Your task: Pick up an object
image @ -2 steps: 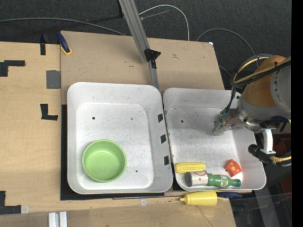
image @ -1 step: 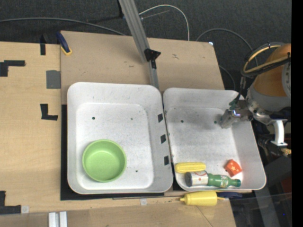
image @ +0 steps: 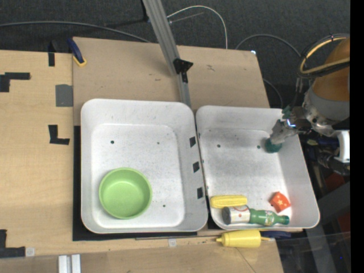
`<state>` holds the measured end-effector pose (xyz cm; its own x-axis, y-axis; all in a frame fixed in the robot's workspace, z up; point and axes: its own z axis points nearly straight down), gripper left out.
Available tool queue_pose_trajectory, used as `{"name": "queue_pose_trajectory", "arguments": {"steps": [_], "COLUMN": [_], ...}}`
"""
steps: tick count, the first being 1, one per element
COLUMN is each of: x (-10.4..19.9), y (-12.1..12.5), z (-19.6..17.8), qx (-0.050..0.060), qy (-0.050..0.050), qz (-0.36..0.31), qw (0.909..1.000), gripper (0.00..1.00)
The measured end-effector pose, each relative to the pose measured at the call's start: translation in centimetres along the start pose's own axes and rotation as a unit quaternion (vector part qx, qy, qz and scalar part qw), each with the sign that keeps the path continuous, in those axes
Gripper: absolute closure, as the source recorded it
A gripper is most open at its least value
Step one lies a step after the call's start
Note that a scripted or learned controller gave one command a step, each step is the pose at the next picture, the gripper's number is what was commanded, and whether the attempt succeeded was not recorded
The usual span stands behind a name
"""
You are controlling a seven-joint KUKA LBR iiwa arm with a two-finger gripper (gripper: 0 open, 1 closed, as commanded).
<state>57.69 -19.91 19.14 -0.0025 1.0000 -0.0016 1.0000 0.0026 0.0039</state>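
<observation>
My gripper [image: 278, 134] hangs over the right bin's [image: 239, 152] far right side, reaching in from the right. Its tip is directly above and touching or nearly touching a small teal object [image: 273, 147] on the bin floor. Along the near edge of the same bin lie a yellow corn-like piece [image: 228, 201], a green bottle [image: 256, 216] with a white label on its side, and a small red object [image: 279, 201]. In the left bin [image: 136, 124] a green bowl [image: 125, 193] rests at the near left.
A yellow object [image: 241, 239] lies on the bench just outside the right bin's near rim. A grey metal pole [image: 165, 33] slants down to the seam between the bins. Cables run across the dark floor behind.
</observation>
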Motion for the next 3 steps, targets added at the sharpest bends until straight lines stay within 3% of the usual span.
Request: {"name": "queue_pose_trajectory", "arguments": {"steps": [1, 3], "x": [0.1, 10.7], "y": [0.1, 3.4], "z": [-1.1, -1.0], "qx": [0.002, 0.002], "qy": [0.001, 0.002], "qz": [0.000, -0.003], "qw": [1.0000, 1.0000], "gripper": [1.00, 1.00]}}
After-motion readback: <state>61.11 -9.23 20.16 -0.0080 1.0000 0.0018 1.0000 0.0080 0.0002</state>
